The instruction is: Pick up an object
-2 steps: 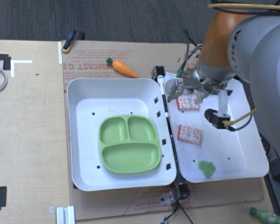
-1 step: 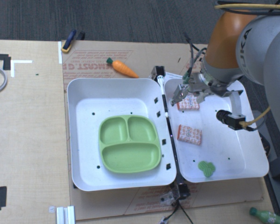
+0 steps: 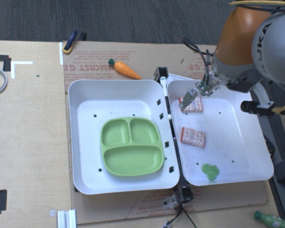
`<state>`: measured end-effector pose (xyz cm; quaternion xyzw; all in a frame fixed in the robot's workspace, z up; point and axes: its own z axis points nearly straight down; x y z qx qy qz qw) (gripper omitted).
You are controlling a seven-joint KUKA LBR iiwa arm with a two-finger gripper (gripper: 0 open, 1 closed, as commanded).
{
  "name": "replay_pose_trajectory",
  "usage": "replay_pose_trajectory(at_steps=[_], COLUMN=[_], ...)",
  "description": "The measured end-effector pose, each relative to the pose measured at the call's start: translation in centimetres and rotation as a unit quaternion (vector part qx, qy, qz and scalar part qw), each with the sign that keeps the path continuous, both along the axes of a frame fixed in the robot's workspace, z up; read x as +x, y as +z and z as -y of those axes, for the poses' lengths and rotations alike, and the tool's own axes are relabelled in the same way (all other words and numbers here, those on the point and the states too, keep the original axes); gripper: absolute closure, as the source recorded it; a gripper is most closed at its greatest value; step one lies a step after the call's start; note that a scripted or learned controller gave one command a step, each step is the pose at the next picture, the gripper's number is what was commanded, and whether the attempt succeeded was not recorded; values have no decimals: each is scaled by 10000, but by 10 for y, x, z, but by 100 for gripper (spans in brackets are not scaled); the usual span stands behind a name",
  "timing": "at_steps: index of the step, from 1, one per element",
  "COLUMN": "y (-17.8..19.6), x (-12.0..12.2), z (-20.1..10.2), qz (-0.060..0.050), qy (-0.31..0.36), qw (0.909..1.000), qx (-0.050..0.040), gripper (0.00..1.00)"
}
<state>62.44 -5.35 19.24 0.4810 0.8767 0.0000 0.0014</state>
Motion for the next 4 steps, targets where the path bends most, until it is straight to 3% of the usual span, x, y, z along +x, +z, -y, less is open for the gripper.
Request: replay_pose_trajectory(at_steps=[1, 2, 3, 4], y=[0, 0, 0, 0], x=[5, -13, -81, -106], z=[-41, -75, -50, -31], qz=[-1, -8, -8, -2], qy=[1652, 2658, 4090, 4859], qw=[9863, 9640, 9126, 8740], qx=[-1, 0, -1, -6], gripper=[0, 0, 0, 0])
